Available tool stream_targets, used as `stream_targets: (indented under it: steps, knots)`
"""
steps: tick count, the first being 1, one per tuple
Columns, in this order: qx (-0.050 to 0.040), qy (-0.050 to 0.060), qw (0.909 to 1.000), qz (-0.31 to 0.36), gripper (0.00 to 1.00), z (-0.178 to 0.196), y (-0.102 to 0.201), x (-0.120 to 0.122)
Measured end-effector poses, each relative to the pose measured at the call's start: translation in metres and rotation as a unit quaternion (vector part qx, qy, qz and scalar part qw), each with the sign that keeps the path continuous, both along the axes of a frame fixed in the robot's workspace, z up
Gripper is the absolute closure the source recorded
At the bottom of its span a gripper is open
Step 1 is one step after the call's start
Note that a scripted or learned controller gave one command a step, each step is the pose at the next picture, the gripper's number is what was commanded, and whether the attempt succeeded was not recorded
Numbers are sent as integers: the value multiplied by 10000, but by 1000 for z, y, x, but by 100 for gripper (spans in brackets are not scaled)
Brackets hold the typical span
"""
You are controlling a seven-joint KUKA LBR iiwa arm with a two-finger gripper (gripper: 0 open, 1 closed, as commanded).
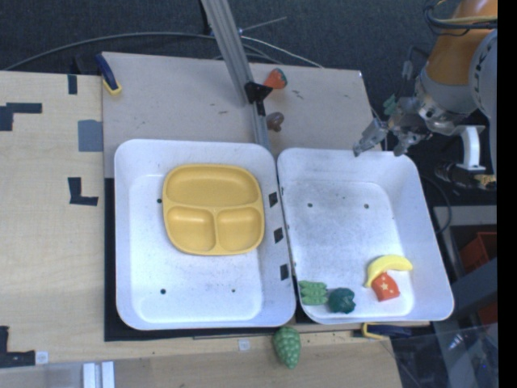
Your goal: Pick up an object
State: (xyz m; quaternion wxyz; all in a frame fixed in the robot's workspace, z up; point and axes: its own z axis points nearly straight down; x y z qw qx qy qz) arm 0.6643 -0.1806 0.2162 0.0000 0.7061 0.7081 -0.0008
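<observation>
Over the far right corner of the right bin, the hand hangs with its fingers slightly spread and nothing between them. Well apart from it, at the bin's near right corner, lie a yellow banana and a red strawberry, touching each other. Just left of them along the near wall sit two green vegetable toys side by side. The left bin holds a yellow divided plate in its far half. On the desk, a green bunch of grapes lies just outside the bins' near edges.
</observation>
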Motion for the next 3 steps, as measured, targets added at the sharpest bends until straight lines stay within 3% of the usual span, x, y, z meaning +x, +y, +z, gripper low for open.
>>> stream_targets:
  steps: [1,3]
  knots:
    - [-2,2,10000,0,0,0,0,0]
    - [7,34,10000,-4,0,-105,15,-6]
